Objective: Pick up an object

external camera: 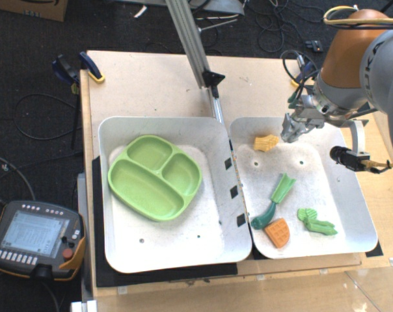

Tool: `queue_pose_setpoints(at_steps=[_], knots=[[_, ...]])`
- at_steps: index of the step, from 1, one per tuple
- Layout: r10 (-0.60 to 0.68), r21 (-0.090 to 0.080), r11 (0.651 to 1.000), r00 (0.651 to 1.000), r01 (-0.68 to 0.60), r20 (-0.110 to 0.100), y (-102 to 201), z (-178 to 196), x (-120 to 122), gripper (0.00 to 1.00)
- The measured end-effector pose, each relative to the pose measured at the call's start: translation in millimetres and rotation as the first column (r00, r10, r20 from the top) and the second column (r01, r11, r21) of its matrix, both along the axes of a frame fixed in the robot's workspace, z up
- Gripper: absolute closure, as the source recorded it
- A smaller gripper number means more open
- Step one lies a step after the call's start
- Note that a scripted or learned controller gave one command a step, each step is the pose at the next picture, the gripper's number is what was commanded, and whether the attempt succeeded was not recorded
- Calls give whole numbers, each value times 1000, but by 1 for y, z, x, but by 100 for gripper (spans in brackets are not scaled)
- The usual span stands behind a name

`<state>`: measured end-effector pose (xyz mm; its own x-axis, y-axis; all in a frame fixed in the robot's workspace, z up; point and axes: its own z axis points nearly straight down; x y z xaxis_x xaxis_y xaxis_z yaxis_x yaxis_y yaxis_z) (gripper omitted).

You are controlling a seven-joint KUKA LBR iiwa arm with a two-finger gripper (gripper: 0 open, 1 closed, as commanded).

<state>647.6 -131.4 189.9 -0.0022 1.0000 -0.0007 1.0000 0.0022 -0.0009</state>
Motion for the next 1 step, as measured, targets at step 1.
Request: queue_pose_setpoints(at_steps=[1], knots=[[-3, 0, 1000, 1000, 3, -1, -1, -16, -5, 100]])
